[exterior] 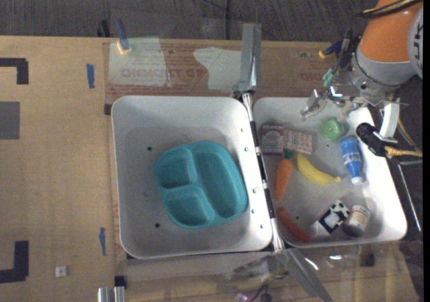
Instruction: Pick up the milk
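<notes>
**Milk carton lies at the near side of the right bin, well apart from the end effector**

The milk, a small carton with black and white patches, lies in the right bin near its front wall. A small round can sits just beside it on the right. The end effector hangs at the far rim of the same bin, below the arm's orange band, with most of the bin's contents between it and the carton. Whether it is spread or pressed together cannot be told at this angle, and nothing can be seen gripped in it.

By count, the right bin holds:
- one milk carton
- one can
- one pinkish flat box
- one banana
- one blue bottle
- one green round piece
- two carrots: one beside the banana, the other by the front wall, left of the milk

The left bin holds one teal plate with three compartments.

Both bins rest on a surface that carries three strips of blue tape. A cardboard sheet behind the bins bears faded print, too washed out to read. The labels on the pinkish box and the bottle are too small to make out.
</notes>
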You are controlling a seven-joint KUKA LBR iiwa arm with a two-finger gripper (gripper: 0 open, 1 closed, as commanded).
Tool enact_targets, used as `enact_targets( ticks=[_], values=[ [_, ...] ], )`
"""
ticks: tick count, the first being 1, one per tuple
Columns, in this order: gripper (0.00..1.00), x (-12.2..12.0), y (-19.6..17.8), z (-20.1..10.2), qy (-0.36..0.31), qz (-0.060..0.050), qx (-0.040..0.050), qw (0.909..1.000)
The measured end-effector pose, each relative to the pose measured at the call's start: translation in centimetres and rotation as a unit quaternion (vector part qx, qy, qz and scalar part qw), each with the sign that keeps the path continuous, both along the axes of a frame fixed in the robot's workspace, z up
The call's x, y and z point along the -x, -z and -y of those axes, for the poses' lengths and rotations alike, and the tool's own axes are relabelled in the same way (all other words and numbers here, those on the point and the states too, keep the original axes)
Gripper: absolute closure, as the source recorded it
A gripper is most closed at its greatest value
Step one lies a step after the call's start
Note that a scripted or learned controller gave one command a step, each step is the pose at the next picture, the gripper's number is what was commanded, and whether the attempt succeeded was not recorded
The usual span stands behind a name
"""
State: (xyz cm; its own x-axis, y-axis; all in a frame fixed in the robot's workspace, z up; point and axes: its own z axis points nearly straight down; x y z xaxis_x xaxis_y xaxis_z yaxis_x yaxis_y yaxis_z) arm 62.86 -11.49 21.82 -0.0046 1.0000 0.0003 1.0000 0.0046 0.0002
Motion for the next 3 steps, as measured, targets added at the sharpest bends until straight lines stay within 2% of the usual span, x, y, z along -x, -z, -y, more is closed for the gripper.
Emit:
enact_targets(
  ticks=[1,2,3],
  values=[
    [0.00,-3.9,1.7,-0.2,-0.042,0.002,0.0010,0.9991],
    [0.00,-3.9,3.2,0.4,0.022,0.000,0.0002,0.9998],
    [0.00,4.1,5.6,2.4,0.092,0.000,-0.0002,0.9958]
  ],
)
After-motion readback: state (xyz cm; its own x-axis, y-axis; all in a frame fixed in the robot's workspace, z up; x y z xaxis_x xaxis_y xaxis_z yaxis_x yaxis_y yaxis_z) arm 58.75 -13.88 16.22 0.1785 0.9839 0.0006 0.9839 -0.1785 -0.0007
